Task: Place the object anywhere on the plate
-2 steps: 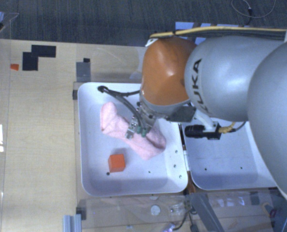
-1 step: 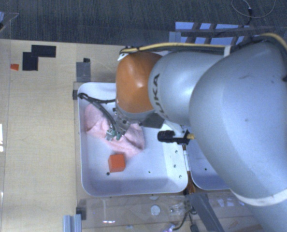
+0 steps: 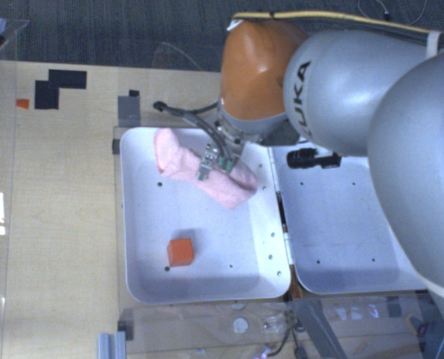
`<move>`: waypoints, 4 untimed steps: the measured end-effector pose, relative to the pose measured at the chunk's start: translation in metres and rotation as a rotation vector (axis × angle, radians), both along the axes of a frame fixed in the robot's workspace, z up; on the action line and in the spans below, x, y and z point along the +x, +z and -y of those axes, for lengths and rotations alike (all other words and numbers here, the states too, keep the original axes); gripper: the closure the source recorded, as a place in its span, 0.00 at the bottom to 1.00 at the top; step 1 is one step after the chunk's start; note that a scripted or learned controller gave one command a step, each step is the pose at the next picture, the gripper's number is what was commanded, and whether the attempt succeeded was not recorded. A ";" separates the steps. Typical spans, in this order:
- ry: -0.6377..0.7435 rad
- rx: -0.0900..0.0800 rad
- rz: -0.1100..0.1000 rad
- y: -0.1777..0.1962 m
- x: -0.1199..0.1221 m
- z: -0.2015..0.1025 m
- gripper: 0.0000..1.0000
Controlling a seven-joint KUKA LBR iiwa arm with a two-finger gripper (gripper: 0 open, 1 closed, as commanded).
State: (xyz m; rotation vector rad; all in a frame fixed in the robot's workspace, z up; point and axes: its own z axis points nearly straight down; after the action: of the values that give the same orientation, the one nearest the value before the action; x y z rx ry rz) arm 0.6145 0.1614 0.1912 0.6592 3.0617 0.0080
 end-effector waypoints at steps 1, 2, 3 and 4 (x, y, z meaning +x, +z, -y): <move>0.045 0.002 0.005 -0.092 -0.001 -0.063 1.00; -0.096 0.002 0.000 0.032 0.015 -0.043 1.00; -0.333 0.004 0.000 0.114 -0.037 0.031 1.00; -0.403 0.001 -0.010 0.010 -0.061 -0.048 1.00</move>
State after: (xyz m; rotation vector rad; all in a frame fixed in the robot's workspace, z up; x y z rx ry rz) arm 0.5540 0.2090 0.2011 1.2622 2.8760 0.0027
